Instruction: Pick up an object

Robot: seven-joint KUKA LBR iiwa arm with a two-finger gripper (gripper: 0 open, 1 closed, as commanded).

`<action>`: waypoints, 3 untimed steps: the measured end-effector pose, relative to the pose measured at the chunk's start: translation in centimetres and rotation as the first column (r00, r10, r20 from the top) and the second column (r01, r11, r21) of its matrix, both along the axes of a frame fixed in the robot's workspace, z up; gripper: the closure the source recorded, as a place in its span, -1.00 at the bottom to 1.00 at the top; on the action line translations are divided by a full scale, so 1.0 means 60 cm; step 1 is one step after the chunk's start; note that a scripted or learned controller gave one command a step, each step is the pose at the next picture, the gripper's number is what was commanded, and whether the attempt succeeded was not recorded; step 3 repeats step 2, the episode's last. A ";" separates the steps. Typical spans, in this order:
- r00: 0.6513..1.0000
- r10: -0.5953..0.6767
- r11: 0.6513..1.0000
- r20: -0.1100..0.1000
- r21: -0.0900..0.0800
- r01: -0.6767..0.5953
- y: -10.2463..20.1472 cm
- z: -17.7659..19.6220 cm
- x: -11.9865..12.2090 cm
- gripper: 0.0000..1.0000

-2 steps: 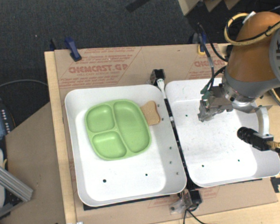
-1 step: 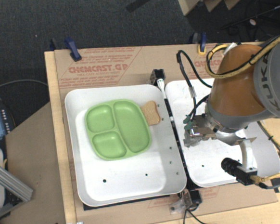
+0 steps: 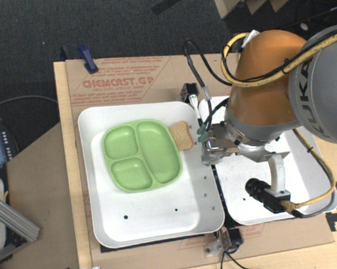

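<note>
In the camera view, your arm [image 3: 269,88] reaches in from the right and hangs over the seam where the two bins meet on the tabletop [image 3: 117,77]. Its bulk is above the right bin [image 3: 244,209]. The end effector [image 3: 209,148] sits low at the right rim of the left bin [image 3: 152,216]. The wrist covers it from above, so you cannot tell how far open it is or whether it has hold of anything.

Your candidates both lie in the left bin. A green plate [image 3: 141,155] with three compartments lies flat toward the back of the bin. A tan slice [image 3: 182,136] touches the plate's upper right rim.

The slice is the nearer one, just beside the end effector, to its left and a little toward the back. Its long axis runs roughly front to back. The plate lies farther left.

You would probably need only a short shift left and back. Because the slice touches the plate, a grasp across its short side risks striking the plate's rim.
</note>
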State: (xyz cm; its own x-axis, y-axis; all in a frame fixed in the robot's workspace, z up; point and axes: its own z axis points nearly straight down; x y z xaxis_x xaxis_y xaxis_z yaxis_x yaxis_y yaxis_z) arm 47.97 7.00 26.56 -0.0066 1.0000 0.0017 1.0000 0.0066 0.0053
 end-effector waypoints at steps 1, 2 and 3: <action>1.000 -0.006 1.000 0.015 0.001 0.006 -0.034 0.252 0.002 1.00; 1.000 -0.003 1.000 0.002 0.000 0.003 0.010 0.312 0.000 1.00; 1.000 -0.003 1.000 0.002 0.000 0.003 0.010 0.312 0.000 1.00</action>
